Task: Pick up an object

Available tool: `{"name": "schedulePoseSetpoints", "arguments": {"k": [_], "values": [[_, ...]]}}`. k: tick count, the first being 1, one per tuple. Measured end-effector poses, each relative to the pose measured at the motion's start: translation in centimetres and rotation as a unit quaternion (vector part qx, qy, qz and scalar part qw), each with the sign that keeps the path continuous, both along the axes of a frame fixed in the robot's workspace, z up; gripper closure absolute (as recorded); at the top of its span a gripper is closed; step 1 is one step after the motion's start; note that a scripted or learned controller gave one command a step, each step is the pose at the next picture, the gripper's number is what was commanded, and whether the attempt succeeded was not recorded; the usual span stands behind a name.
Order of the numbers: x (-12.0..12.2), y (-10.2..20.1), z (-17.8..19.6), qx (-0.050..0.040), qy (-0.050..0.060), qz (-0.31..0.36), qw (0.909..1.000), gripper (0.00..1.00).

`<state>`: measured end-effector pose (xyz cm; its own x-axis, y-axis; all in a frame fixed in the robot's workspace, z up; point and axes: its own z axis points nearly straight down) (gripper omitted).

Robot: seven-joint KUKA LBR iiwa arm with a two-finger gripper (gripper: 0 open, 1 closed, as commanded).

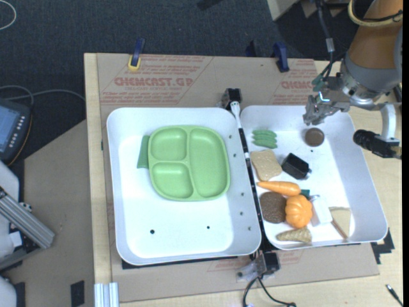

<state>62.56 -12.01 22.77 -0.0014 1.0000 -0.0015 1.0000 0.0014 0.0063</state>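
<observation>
My gripper [314, 118] hangs over the far part of the right bin [367, 190], just above a small brown round disc [314, 137]. Nothing shows between its tips. The right bin also holds a green bean pod [264, 137], a tan bread slice [266, 164], a black block [295, 165], a carrot [278, 187], a dark brown patty [273, 207], an orange pumpkin [298, 210], a cheese wedge [341, 221] and a beige cone [293, 236].
The left bin [128, 222] holds a green divided plate [190, 162] lying over a darker green piece [142, 152]. Cardboard lies under both bins, with clamps at its far edge. The grey arm with its orange band [377, 24] comes in from the upper right.
</observation>
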Motion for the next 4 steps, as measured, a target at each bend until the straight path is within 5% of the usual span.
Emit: {"name": "schedulePoseSetpoints", "arguments": {"k": [3,4], "values": [[-11.1,10.3,-0.8,0.0016,0.005,0.0,1.0,1.0],[-12.0,11.9,0.5,0.0012,0.003,0.001,1.0,1.0]]}}
